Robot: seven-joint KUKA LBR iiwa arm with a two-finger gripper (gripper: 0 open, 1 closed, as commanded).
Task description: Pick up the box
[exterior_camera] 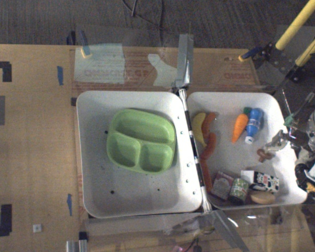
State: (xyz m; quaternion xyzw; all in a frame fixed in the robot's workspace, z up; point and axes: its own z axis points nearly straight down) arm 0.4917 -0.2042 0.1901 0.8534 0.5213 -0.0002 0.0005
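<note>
Two shallow white plastic bins side by side on a brown cardboard-covered bench (31,140). In the left bin (92,193), a light green plastic tray with three dips (142,140), sitting flat near the middle. In the right bin (228,161), lots of small toys. Near the left wall, a yellow toy banana (199,127) touching long reddish-brown toy sausages (208,143). Further back, a small orange toy carrot (239,127) just beside a blue and white toy bottle (253,124). At the front edge, the small white box with black spots and a red end (261,180), lying flat. Right next to it, a green round can (239,190), a dark reddish square packet (222,185) and a tan flat lump (262,197), all crowding the box. At the right rim of that bin, the silver metal two-finger gripper (273,143), low and tilted, pointing left, near the box but not touching it. Hard to tell if its fingers are apart or together. Nothing seen between them.
</note>
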